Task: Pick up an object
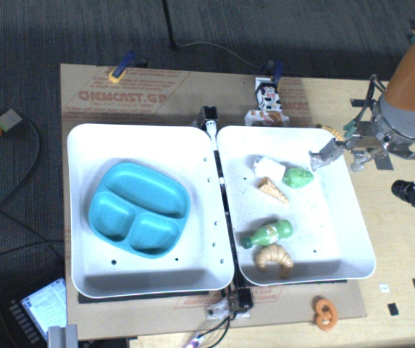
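Fingers [323,155] over right bin [352,216], gripping nothing

Blue tray [139,208] in left bin [91,140], toys in right bin [352,230], tool [330,151] above

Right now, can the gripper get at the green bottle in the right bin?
Probably yes. The green bottle lies uncovered, apart from the croissant beside it, and the gripper hovers at that bin's far right rim.

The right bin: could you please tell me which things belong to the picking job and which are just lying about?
Job: hand; green bottle; croissant; cone; green lump; white block.

Lying about: blue tray; pretzel; clamps.
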Controlling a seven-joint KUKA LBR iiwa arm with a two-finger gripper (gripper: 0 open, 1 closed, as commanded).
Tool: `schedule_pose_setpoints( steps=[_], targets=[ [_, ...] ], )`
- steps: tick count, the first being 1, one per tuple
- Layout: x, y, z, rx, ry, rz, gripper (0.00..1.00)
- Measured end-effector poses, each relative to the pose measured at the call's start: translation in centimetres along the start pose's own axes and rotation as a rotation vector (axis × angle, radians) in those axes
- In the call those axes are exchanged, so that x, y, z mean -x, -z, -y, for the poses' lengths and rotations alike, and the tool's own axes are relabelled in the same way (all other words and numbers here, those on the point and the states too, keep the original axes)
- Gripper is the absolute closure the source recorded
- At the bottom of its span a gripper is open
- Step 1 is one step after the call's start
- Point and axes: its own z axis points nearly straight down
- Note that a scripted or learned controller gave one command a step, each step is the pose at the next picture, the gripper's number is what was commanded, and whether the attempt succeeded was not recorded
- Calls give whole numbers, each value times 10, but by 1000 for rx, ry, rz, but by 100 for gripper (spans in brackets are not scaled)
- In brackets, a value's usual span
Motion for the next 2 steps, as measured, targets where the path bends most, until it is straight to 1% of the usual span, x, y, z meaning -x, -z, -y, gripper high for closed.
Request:
schedule_pose_setpoints(
  steps=[1, 2],
  targets=[
    [2, -133, -33, -4, 0, -1, 0],
    [2, -122, -34, 0, 2, 1, 100]
  ],
)
